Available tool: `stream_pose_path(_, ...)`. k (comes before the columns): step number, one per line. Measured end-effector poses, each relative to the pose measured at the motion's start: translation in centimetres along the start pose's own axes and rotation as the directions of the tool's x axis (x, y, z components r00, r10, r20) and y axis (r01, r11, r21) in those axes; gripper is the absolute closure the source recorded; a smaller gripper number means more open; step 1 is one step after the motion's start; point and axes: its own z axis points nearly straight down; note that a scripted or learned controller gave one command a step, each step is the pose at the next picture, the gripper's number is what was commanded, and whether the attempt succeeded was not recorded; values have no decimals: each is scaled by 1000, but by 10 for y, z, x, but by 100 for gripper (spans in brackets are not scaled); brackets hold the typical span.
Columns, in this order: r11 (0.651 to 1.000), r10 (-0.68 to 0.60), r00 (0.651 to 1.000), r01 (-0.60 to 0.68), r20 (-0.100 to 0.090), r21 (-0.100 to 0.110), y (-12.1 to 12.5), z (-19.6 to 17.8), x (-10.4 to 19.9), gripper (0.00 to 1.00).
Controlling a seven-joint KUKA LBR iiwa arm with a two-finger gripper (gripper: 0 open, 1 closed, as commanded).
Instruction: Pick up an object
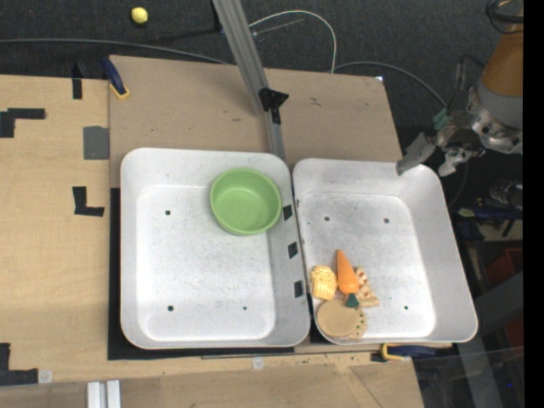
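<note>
In the right bin (408, 236), near its front-left corner, a small cluster lies together: an orange carrot (345, 272), a yellow corn-like piece (323, 282), a round tan disc (339, 320) and a pale striped piece (365, 291). A green bowl (246, 200) sits upright at the back of the left bin (170, 253). My gripper (431, 157) hangs over the right bin's back-right corner, far from all of these. It is open, with nothing between its fingers (414, 156).
A slanted grey metal post (246, 49) stands behind the seam between the bins. Cables run across the dark floor at the back, and a small yellow ball (139, 14) lies there. Wooden bench surface lies to the left.
</note>
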Motion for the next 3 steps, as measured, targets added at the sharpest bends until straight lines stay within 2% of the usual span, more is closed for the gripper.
stream_pose_path(1,1000,0,1000,0,0,0,0,0,0,0)
stream_pose_path(3,1000,2,1000,-2,-1,6,3,117,-13,0)
